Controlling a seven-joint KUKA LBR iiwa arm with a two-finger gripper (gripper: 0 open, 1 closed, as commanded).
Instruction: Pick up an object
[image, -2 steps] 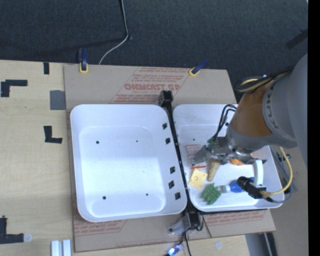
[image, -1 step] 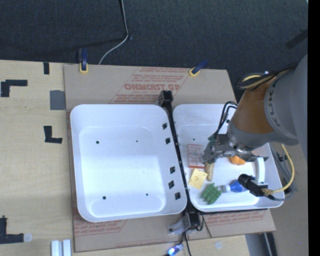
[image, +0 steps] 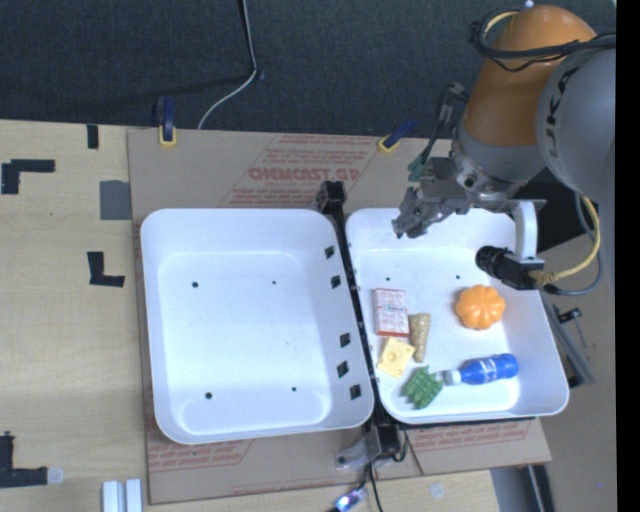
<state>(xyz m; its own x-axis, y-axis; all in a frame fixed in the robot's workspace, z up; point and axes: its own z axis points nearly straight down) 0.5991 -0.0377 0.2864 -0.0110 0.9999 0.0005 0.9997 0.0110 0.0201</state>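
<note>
Objects for picking lie together in the right bin (image: 530, 395) in the camera view: an orange pumpkin-shaped toy (image: 480, 307), a blue bottle (image: 487, 370) with a white neck lying on its side, a red-and-white packet (image: 390, 311), a yellow cheese-like piece (image: 396, 357), a tan stick (image: 419, 336) and a green knobbly piece (image: 423, 387). All are judged to be light play items. The pumpkin-shaped toy stands apart from the rest and looks rounded and firm, so it would best be taken across its middle, though a smooth curve may slip. The bottle is likely rigid and prone to rolling; it should be gripped across its body. The packet lies flat and would be hard to get under. The packet, cheese-like piece and stick are close together, some touching, which is judged to hinder a clean grasp. The left bin (image: 240, 330) sits beside the right one on the desk.

The hand (image: 412, 222) hangs over the far left part of the right bin, well apart from the objects. Nothing is seen held in it; how wide it is cannot be told.
</note>
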